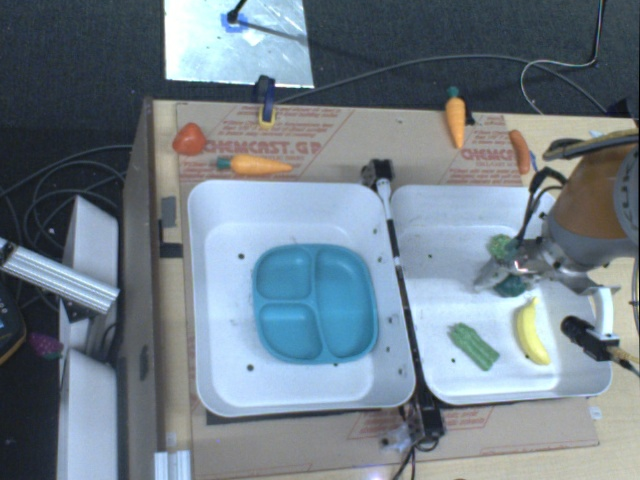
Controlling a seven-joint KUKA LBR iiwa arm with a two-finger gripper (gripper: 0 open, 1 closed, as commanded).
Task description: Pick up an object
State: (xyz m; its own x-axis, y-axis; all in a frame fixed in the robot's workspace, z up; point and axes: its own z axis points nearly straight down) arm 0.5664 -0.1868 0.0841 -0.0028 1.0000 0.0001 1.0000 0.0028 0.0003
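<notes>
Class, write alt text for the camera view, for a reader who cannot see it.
A grey robot arm's gripper is low in the right white bin over a small green object, near a yellow banana and a green ridged vegetable. The left white bin holds a blue divided plate.

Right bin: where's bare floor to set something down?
In the right bin, the upper-left floor is bare, bordered by the divider and back wall; another patch lies left of the green toy. It is crowded on the right: gripper over the green item, banana below.
</notes>
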